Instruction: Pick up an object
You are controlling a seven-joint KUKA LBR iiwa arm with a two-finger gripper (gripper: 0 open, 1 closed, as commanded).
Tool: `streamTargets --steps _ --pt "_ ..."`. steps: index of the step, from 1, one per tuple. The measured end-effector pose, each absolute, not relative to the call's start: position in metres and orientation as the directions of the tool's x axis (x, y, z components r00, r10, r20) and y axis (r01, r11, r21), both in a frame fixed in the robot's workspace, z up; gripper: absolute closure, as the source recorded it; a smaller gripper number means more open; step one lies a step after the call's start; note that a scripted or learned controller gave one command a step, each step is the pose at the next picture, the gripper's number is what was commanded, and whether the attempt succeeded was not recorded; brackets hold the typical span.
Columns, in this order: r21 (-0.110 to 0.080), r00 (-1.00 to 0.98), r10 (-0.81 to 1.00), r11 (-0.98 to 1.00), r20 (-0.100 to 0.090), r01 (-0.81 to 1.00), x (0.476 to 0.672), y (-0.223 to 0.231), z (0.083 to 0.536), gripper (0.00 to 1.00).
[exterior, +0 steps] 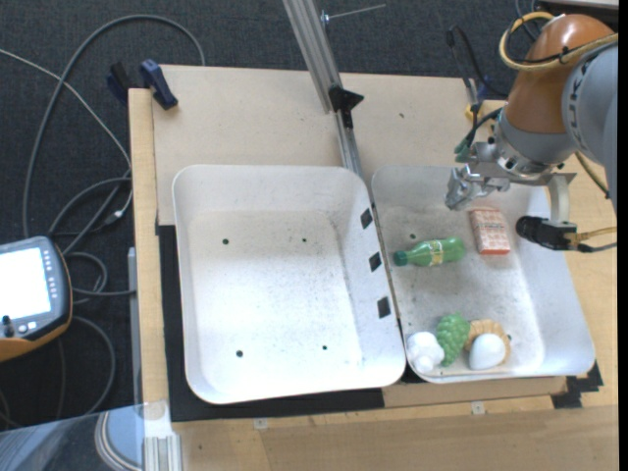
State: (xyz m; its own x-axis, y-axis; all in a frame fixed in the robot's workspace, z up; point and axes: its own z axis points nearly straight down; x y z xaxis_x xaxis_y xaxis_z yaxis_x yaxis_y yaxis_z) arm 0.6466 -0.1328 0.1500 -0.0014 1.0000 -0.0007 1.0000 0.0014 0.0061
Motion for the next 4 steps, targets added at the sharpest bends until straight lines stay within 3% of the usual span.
streamTargets --steps 2,4 --pt "0.009 -0.002 1.0 0.002 -0.002 1.0 0.647 -0.14 0.267 1.0" --pt "-0.004 -0.006 1.0 0.006 0.002 1.0 0.635 -0.037 0.263 1.0"
